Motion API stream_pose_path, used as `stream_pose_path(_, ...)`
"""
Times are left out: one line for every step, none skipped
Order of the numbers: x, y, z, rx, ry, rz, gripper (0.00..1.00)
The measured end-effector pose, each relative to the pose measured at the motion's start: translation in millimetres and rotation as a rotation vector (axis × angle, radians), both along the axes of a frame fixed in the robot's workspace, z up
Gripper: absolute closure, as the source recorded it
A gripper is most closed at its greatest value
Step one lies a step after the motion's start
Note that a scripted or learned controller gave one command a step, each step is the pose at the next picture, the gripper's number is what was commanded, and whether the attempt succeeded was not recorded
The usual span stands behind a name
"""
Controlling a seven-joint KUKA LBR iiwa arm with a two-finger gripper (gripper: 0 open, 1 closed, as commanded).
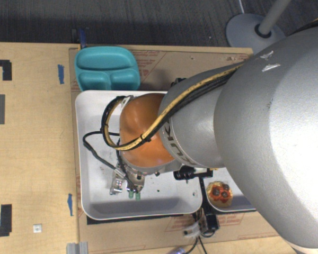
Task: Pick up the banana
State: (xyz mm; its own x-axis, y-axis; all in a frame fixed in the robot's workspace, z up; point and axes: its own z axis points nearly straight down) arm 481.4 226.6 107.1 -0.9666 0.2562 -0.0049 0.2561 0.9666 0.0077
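- Since the gripper (124,186) sits low over the floor of the left bin (90,205), near its front edge, the step in hand looks like the reach or the descent for a grasp, not a lift.
- Where the banana lies cannot be told. The arm (244,131) and its orange band (140,134) cover the middle of the left bin and most of the right bin (238,208), so it is probably hidden beneath them.
- Nothing yellow and long shows at the tool's tip, so I would not count the banana as held.
- Whether the gripper is spread or pressed together cannot be told: from this slant only a small metal part and a speck of green at its end can be made out, and the wrist masks the rest.
- It appears close to the white bin floor, but contact cannot be confirmed.
- A loop of black cable (95,142) hangs beside the wrist on the bin's left side, clear of the rim.
- A small round red-and-yellow object (219,192) lies in the near corner of the right bin, well apart from the tool; it is not banana-shaped.
- A teal tray (107,67) rests on the bench (32,142) just behind the left bin.
- The next move, as I judge it, calls for closing squarely on the fruit, then rising straight without dragging the cable across the bin wall.
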Motion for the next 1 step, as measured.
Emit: stream_pose_path(0.6, 0.7, 10.0, 0.002, -0.003, -0.001, 1.0)
